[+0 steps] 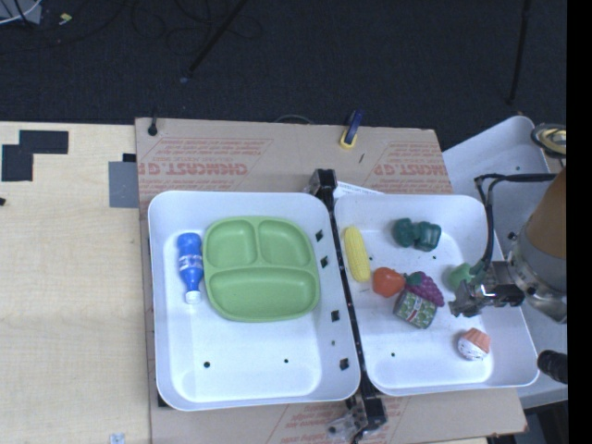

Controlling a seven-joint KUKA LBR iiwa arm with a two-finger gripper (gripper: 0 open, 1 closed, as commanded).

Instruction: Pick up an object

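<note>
My gripper [469,296] hangs over the right bin [499,377] near its right wall, just above a small green object [460,275] at its tip. In the right bin lie a yellow corn cob [356,252], a dark green toy [416,234], a red tomato-like piece [388,281], a purple grape bunch on a green block [418,302], and a small white and orange cupcake-like piece [473,344]. Whether the green object sits between the fingers is not clear.
The left bin [240,373] holds a green divided plate [260,268] and a blue bottle [190,265] lying along its left side. A black divider [338,285] runs between the bins. Cardboard lies under both bins.
</note>
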